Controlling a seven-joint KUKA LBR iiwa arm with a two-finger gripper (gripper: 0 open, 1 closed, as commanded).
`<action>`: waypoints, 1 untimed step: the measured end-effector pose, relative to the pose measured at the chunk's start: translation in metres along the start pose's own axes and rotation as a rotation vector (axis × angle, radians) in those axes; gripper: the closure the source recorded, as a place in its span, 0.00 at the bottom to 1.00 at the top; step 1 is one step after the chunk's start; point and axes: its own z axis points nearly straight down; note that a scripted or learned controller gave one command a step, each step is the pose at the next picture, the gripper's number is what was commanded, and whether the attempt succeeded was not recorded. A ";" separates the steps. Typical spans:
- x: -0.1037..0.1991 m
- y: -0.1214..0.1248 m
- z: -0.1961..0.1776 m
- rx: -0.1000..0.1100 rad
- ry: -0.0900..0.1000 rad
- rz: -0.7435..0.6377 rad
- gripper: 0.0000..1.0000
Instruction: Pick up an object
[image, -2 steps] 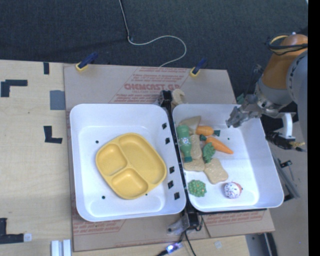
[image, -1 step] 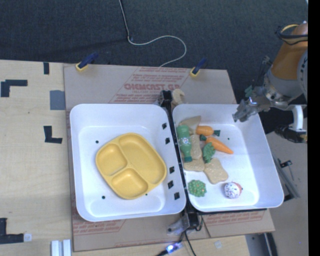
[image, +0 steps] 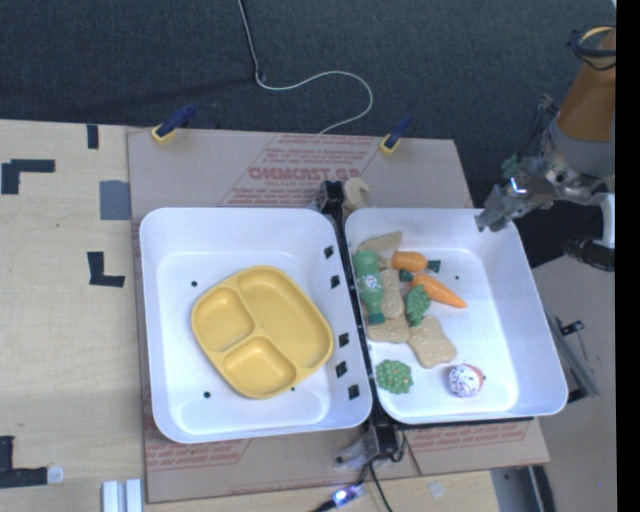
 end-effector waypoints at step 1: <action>0.044 -0.027 -0.009 0.006 0.002 -0.002 1.00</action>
